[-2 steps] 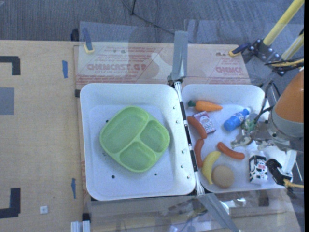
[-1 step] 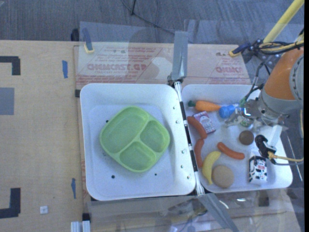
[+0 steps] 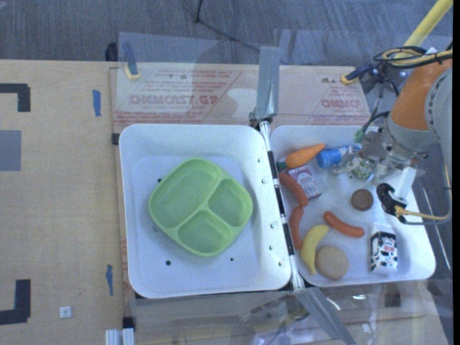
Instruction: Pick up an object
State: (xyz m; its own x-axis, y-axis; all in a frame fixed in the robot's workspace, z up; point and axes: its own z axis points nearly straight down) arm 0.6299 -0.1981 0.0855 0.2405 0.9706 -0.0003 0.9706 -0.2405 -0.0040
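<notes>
My gripper (image 3: 361,167) hangs over the back of the right bin (image 3: 424,261), below the orange-banded wrist. A blue bottle (image 3: 330,156) lies just to its left and an orange carrot (image 3: 305,154) beyond that. A brown round cookie (image 3: 362,200) sits right below the gripper. Further forward lie an orange hot dog (image 3: 343,224), a yellow banana (image 3: 313,244), a tan bun (image 3: 332,261) and a small milk carton (image 3: 384,251). A red sausage (image 3: 292,188) and a pink packet (image 3: 310,183) lie near the bin's left wall.
The left bin (image 3: 144,264) holds a green divided plate (image 3: 202,206). Another red sausage (image 3: 295,226) lies beside the banana. A black cable clip (image 3: 389,197) hangs off the arm at the right. Cardboard and a metal post (image 3: 267,85) stand behind the bins.
</notes>
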